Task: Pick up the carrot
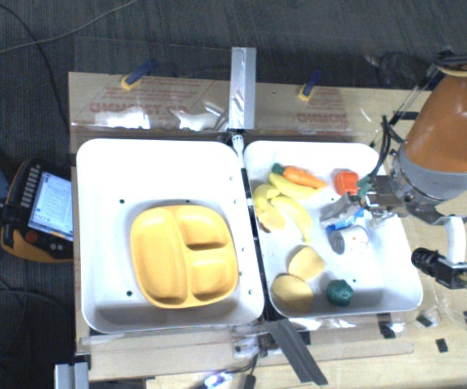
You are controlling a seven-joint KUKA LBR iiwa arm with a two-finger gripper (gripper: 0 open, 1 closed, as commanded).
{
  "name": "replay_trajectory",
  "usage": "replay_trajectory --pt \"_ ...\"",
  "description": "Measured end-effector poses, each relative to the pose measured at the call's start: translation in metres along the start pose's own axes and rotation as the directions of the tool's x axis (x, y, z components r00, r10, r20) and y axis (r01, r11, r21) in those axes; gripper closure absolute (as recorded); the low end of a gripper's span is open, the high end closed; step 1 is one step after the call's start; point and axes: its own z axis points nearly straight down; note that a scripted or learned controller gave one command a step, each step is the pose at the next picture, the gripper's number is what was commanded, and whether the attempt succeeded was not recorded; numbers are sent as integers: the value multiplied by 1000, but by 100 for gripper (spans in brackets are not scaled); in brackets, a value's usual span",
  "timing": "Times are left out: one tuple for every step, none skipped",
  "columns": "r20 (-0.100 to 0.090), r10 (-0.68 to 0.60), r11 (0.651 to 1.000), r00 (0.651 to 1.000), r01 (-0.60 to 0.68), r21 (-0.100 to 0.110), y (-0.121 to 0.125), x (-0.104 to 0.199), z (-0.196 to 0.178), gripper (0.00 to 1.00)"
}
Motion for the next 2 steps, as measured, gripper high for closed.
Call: replay_trajectory --pt "3 -459 888 888 459 -2 78 -20 -10 0" --pt "0 -285 959 959 285 -1 115 -3 72 0"
